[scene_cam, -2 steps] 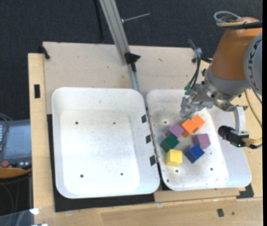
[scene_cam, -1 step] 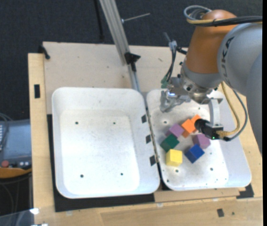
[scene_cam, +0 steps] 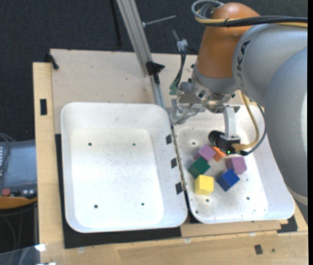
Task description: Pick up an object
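Gripper (scene_cam: 192,110) above right bin (scene_cam: 255,206), jaw state cannot tell; cubes (scene_cam: 216,167) probably too tightly clustered, risking a nudge instead of a grasp

Clustered blocks in the right bin (scene_cam: 255,203): yellow cube (scene_cam: 203,185), blue cube (scene_cam: 228,179), green cube (scene_cam: 200,167), two purple cubes (scene_cam: 236,164), small orange piece (scene_cam: 218,153).

aluminium rail (scene_cam: 137,35) slants across wooden counter (scene_cam: 98,73); grey pendant box (scene_cam: 14,167) with cables sits left, off counter edge.
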